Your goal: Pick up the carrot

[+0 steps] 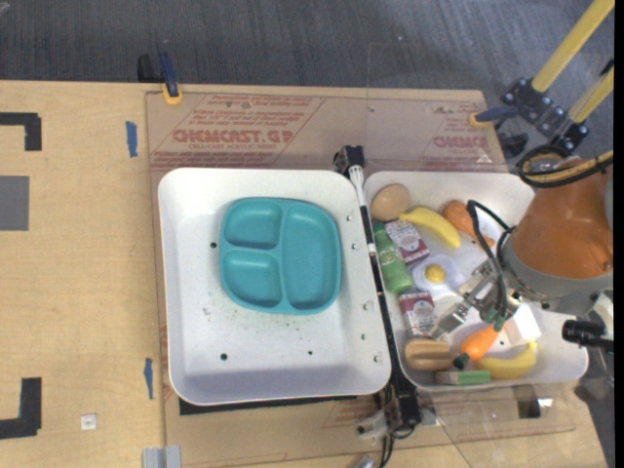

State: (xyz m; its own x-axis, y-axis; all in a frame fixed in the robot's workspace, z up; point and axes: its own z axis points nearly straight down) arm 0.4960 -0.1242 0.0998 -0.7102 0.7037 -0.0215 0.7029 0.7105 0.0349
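Orange and tapered, the small plastic carrot [478, 342] lies low in the shallow white right-hand bin [565, 364], just beside a yellow plastic banana [512, 361] and a tan bread roll [427, 353]. The grey two-finger gripper [480, 305] hangs close above it; whether it is spread or clenched, I cannot tell. Crowding is the risk: a descent could pinch the neighbouring banana instead.

A: How many bins? [185, 291]
B: Two white ones, and one teal tray [281, 254] in the left.
A: And the food?
B: Two bananas [434, 225], one carrot [478, 343], one egg [389, 202], two red packets [408, 242], one green bottle [394, 267], one bread roll [427, 353]. Perhaps a fried egg [436, 274] too, though the arm [565, 232] partly hides that corner.
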